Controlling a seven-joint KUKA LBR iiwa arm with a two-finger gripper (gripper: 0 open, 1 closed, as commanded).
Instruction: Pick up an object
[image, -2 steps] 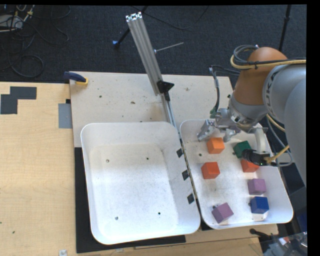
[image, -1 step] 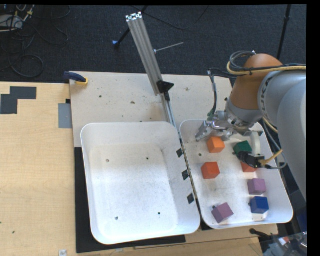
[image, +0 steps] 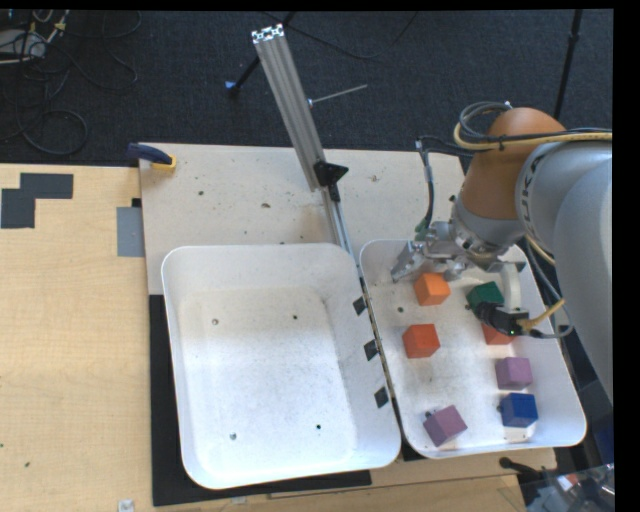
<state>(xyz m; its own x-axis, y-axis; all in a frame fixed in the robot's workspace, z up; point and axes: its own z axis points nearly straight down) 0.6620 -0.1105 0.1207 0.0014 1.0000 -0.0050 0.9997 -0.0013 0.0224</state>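
Orange block (image: 432, 289) lies squarish, edges slightly skewed, beneath claw (image: 432, 262).

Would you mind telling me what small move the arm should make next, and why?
Probably a short descent. The pincer sits just above the orange block at the far end of the right bin, and nothing shows between its tips, so lowering around that block looks like the nearest chance at a grasp.

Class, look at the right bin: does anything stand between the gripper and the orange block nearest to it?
Nothing visible does. The gripper hangs just above the orange block in the right bin; the green block sits off to one side.
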